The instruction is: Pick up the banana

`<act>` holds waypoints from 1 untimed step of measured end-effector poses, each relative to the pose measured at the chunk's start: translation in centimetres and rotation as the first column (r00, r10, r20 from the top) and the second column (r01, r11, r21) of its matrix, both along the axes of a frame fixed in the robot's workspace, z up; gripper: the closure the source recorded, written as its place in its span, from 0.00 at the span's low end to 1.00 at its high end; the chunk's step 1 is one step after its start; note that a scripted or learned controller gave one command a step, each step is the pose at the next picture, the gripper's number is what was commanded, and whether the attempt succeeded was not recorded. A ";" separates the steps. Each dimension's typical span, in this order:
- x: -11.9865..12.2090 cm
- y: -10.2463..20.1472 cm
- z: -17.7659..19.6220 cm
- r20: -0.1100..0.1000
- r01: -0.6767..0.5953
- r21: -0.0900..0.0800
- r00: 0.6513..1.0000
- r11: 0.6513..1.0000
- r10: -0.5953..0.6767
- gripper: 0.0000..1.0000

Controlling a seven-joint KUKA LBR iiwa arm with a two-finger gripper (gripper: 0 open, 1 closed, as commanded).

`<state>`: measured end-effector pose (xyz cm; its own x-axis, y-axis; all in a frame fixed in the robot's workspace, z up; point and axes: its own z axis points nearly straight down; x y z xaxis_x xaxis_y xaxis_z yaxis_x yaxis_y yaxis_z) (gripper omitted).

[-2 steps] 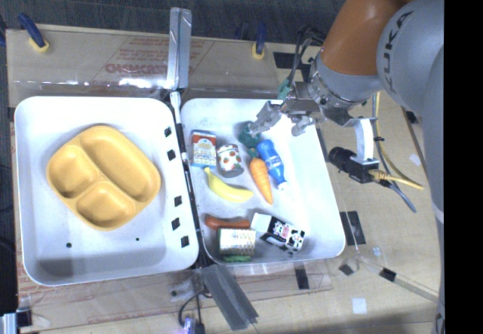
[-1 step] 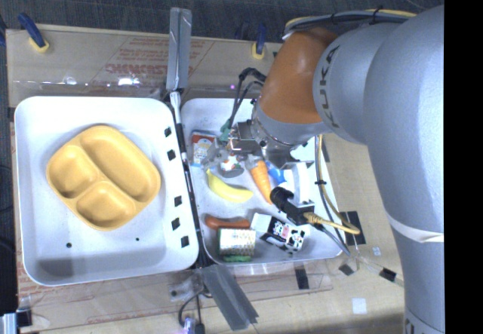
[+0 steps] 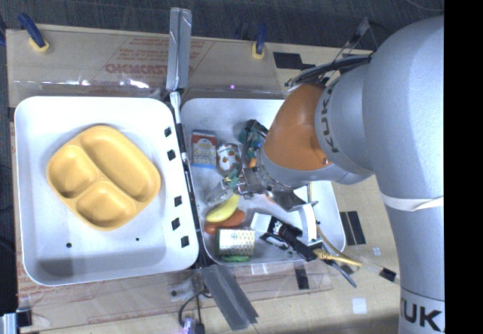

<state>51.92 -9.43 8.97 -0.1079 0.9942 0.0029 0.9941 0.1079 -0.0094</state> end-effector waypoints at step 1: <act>0.0 0.0 0.6 -0.005 -0.007 0.000 1.000 1.000 0.007 1.00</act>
